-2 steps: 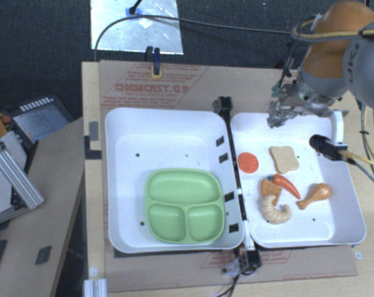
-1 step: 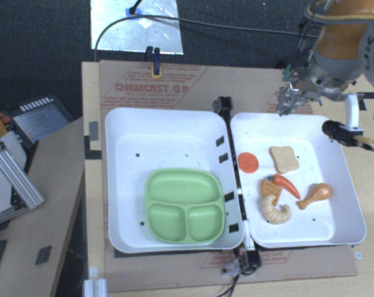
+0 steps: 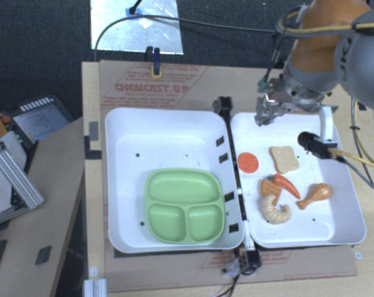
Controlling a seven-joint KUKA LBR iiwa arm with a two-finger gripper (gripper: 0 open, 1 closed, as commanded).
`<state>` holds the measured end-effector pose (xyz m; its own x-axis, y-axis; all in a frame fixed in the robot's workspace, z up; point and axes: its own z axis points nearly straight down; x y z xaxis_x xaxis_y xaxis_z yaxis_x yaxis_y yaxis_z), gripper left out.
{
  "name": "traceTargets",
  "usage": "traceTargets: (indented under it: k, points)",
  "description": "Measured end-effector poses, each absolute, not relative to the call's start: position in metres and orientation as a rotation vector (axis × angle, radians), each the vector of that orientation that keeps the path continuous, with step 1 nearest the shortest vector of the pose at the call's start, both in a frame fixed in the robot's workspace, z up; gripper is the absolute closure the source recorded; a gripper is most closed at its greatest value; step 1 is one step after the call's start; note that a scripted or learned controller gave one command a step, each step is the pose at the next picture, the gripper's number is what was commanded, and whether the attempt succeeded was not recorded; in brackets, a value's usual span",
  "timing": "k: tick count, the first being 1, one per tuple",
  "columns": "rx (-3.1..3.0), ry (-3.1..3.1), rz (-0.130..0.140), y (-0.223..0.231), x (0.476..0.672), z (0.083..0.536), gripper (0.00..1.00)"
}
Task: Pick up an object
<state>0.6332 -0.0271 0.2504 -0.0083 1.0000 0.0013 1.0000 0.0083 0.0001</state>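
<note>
Two shallow white bins are seen side by side on a cardboard-covered bench (image 3: 174, 82): the left bin (image 3: 131, 135) carries a green divided tray (image 3: 184, 206) toward its near edge, and the right bin (image 3: 342, 228) carries, approx. at its centre, a tomato slice (image 3: 248, 162), a bread slice (image 3: 285, 159), a red chili (image 3: 287, 185), a shrimp (image 3: 275, 209) and a drumstick (image 3: 314, 196), w/ chili and shrimp touching. The gripper (image 3: 267, 114) is positioned over the right bin's far-left corner, well apart from every item; nothing is seen held in it, and whether its jaws are open or closed can't be told.
</note>
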Motion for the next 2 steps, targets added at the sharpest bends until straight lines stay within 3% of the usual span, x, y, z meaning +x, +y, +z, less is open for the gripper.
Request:
traceTargets:
  k: [1, 2]
  points:
    - [-2.211, -2.231, -0.002, 0.022, 0.619, 0.254, 1.00]
    - [-2.211, -2.229, 0.001, 0.061, 0.593, 0.244, 1.00]
